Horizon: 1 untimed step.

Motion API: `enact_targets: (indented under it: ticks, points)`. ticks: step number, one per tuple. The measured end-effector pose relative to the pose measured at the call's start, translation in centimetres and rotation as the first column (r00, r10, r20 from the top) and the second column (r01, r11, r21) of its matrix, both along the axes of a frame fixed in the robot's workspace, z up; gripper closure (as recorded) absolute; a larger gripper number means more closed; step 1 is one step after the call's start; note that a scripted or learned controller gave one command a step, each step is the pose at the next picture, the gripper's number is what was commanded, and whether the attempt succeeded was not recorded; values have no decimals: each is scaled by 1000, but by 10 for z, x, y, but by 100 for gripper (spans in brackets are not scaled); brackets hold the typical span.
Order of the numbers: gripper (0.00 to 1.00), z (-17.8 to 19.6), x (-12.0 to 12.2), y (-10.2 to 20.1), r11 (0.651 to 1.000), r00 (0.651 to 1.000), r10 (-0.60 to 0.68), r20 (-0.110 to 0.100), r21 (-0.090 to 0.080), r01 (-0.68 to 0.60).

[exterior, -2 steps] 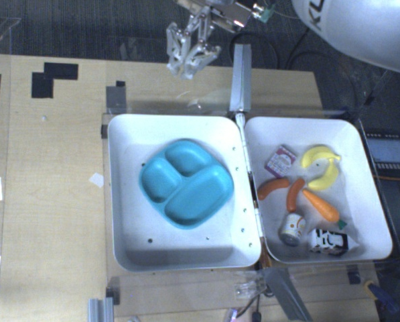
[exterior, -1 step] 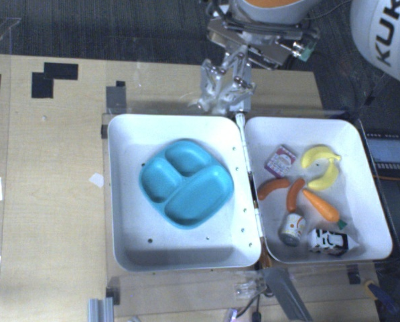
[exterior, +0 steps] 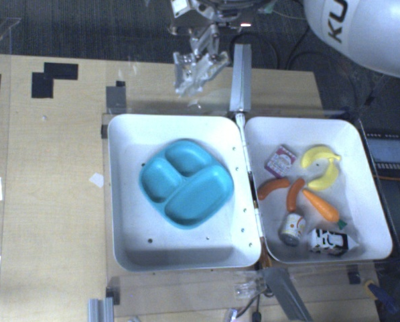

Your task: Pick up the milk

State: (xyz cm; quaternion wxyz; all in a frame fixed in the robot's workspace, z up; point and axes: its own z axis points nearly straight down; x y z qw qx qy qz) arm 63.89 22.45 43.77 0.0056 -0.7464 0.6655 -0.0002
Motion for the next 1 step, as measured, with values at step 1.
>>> enact_targets:
  ticks: [1]
  points:
    - [100, -1, 13, -23, 783, 783, 622, 1, -6, -622]
